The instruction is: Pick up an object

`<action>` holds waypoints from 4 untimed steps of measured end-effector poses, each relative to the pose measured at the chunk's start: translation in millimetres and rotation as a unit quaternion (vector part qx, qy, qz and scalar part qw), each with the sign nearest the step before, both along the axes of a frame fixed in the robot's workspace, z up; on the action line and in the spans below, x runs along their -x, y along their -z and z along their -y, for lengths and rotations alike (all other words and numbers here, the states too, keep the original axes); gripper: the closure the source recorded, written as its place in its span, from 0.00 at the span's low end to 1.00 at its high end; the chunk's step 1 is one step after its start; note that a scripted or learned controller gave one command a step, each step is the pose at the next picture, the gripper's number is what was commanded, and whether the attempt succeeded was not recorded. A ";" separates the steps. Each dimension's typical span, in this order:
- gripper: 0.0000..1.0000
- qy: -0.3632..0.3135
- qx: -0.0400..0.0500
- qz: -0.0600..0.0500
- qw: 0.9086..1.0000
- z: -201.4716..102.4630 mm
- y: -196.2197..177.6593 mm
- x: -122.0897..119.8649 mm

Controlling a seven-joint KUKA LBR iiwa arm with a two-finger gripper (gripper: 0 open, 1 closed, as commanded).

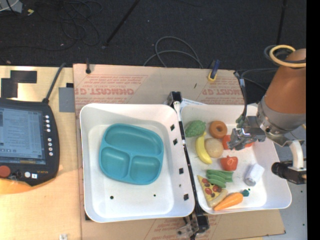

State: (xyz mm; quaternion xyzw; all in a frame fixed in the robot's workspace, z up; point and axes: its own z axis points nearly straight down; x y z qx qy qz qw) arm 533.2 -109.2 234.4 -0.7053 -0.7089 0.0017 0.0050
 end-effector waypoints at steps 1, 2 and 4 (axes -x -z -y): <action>1.00 0.000 0.000 -0.002 1.000 -76.2 50.7 46.2; 1.00 0.001 0.001 0.003 1.000 -125.9 35.9 35.8; 1.00 0.001 0.001 -0.002 1.000 -124.7 49.7 24.0</action>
